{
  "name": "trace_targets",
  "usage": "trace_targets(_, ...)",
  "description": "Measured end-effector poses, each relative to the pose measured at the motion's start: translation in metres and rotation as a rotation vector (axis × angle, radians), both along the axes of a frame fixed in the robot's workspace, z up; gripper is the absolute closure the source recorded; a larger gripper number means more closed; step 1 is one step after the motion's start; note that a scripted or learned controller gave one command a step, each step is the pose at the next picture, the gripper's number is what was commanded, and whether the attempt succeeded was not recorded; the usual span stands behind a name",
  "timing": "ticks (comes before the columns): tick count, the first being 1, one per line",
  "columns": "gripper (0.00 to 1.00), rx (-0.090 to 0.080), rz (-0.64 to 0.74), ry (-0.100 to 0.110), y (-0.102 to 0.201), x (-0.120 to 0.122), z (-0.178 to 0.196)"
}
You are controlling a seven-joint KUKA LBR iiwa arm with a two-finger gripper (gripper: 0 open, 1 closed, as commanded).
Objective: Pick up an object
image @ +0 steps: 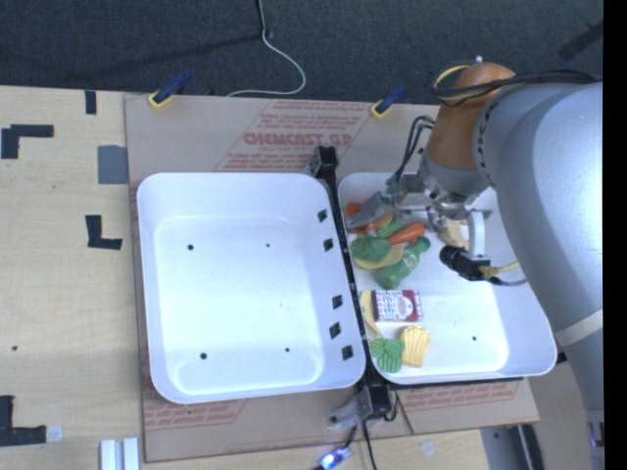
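My gripper (377,207) hangs low over the far left part of the right bin (490,346), just above a heap of toy food. In that heap lie an orange carrot (408,231), a green leafy piece (372,253) and a dark green piece (394,273). Nearer the front are a red and white box (397,305) and a yellow piece (368,311) beside it. A yellow ridged piece (416,345) and a small green piece (389,354) rest at the front rim. The wrist hides whatever lies right under the gripper.
The left bin (235,292) adjoins the right one along a black clipped divider (338,262). The grey arm (549,194) covers the right bin's far right side. A black cable (470,264) loops off the wrist. Both bins stand on a cardboard sheet (284,135).
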State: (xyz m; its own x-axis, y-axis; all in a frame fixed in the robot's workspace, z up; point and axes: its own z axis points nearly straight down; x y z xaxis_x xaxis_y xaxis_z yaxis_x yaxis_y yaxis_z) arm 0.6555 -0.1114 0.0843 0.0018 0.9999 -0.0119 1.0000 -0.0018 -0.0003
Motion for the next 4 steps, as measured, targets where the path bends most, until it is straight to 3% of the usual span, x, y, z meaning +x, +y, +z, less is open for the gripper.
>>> trace_targets(1,0.00,-0.010,-0.001,0.009,0.005,0.010,0.001)
trace_targets(2,0.00,-0.001,-0.006,-0.009,0.000,-0.037,0.004)
trace_targets(3,0.00,-0.007,0.000,0.006,0.003,0.012,0.002)
trace_targets(4,0.00,-0.007,-0.007,-0.011,0.005,0.000,0.004)
